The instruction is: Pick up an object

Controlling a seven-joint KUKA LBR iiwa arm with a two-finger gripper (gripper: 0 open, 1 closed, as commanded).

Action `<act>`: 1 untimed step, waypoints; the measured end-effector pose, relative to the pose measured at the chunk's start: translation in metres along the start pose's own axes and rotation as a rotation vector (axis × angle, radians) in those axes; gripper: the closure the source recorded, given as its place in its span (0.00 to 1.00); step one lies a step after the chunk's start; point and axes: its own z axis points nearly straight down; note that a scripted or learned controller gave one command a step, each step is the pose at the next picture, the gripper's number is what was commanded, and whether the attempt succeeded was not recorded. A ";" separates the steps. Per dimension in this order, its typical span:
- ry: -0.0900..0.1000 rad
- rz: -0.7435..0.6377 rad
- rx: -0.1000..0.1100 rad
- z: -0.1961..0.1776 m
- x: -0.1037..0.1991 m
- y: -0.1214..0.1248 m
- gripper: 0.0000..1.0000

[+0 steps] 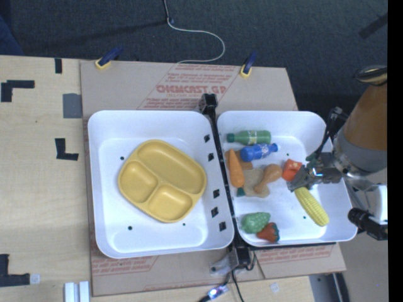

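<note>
Inspecting the right bin [286, 119], we find the hand [303, 178] beside the corn [312, 206]; grip state indeterminable.

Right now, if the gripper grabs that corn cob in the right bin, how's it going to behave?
The corn cob looks like a moulded toy, so probably stiff and light. Its rounded, tapering shape suggests it may roll or squirt sideways under a poor pinch. It lies flat on the right bin floor beside the gripper, so a nudge would likely slide it.
</note>
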 end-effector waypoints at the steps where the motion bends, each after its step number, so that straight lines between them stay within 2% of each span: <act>1: 0.002 -0.006 0.001 -0.009 0.050 0.020 1.00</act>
